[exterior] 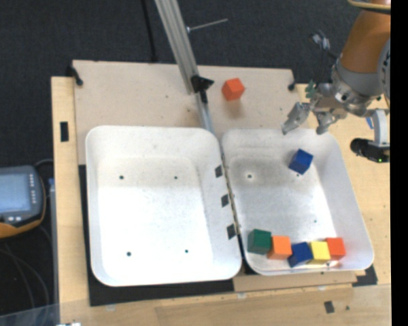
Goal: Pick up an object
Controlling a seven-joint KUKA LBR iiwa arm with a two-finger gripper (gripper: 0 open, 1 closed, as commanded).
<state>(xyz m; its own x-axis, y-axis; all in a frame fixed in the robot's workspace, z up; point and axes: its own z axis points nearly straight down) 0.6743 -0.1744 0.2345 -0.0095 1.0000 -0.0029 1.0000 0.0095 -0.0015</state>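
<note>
Arm comes in from the right, wrist tilted down over the right bin's (350,202) far corner; gripper (307,122) has fingers spread wide, nothing between them. Blue cube (300,161) sits loose in the bin just below the fingertips, apart from them. Row of cubes (296,248) lies well below at the near wall, orange cube (233,89) left of the gripper on the board.

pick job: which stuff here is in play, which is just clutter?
In play:
claw, open, nothing between its fingers
lone blue cube, nearest the claw
front row in the right bin: green cube, orange cube, blue cube, yellow cube, orange-red cube

Clutter:
orange cube on the board
left bin
handheld pendant
</note>
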